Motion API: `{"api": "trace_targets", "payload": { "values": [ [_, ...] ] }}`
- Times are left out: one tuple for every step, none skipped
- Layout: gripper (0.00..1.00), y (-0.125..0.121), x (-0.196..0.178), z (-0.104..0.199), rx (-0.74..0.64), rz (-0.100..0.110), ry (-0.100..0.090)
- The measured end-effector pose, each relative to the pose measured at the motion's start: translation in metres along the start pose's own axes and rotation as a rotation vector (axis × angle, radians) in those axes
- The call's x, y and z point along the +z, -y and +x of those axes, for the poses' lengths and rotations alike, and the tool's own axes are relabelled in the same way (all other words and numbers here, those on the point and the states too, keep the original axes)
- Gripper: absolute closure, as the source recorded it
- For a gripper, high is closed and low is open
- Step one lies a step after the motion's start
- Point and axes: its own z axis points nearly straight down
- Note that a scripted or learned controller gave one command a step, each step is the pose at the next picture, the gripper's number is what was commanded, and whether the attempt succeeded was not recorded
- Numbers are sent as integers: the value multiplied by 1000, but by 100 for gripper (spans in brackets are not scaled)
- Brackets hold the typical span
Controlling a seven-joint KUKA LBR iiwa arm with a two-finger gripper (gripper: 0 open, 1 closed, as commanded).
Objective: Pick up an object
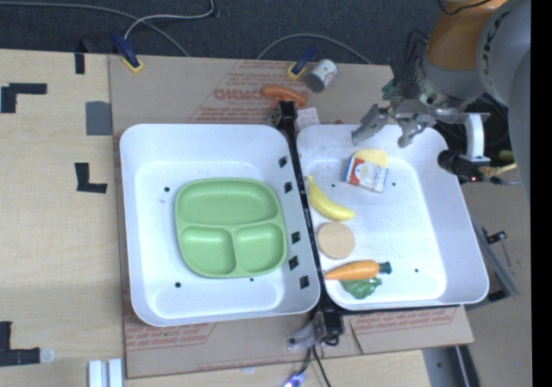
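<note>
My gripper (385, 130) hangs open over the far edge of the right bin (448, 247), its two fingers spread apart with nothing between them. Just below it lies a small carton (368, 171) with a yellow top and a red and white label. A banana (327, 202) rests near the bin's left wall. A round tan cookie (335, 240) sits below the banana. An orange carrot (354, 271) with a green top lies near the front, over a green leafy piece (360, 288).
The left bin (147, 204) holds a green divided plate (230, 227). Behind the bins on the cardboard lie an orange sausage-like toy (283, 93) and a small grey cylinder (319, 75). Black clips join the bins along their shared wall.
</note>
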Motion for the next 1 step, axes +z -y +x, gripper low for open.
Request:
{"api": "trace_targets", "payload": {
  "values": [
    [0,-16,127,-3,-1,-1,-1]
  ]
}}
